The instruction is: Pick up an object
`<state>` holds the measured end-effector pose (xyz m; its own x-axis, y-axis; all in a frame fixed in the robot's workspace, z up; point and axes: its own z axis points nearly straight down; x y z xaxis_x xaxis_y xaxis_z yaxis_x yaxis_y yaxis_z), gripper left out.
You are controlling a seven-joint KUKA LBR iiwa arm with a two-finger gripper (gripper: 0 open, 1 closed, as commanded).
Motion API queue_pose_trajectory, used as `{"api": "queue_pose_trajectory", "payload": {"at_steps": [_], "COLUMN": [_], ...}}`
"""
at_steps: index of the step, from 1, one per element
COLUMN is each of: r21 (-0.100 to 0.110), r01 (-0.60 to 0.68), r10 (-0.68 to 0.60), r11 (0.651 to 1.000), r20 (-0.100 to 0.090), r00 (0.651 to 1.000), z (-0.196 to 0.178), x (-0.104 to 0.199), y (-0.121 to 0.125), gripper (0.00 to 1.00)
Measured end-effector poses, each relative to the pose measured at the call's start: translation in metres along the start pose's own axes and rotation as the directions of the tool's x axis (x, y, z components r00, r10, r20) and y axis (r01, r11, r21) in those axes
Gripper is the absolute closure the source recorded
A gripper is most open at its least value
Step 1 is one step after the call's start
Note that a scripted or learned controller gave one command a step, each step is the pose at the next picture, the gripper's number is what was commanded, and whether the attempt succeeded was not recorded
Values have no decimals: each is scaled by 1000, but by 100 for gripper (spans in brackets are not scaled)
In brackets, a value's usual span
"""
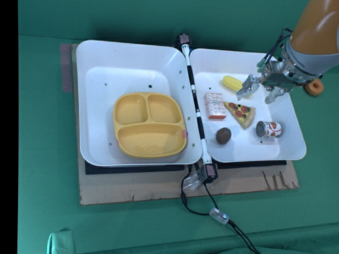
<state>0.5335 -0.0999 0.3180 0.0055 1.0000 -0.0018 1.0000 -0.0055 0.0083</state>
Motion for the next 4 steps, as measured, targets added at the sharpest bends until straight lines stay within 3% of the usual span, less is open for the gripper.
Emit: {"api": "queue_pose_trajectory", "payload": {"at_steps": [1, 2, 3, 4], "r21": [-9, -27, -27, -8], "r01": [-1, -7, -7, 2], "r10": [1, 7, 7, -2], "r11": [1000, 1000, 1000, 1000], "r20": [6, 13, 13, 4], "r00": [1000, 1000, 1000, 1000], "z": [131, 113, 113, 132], "x": [-43, -47, -47, -32], "y": [71, 74, 74, 121], "gripper": [0, 100, 0, 0]}}
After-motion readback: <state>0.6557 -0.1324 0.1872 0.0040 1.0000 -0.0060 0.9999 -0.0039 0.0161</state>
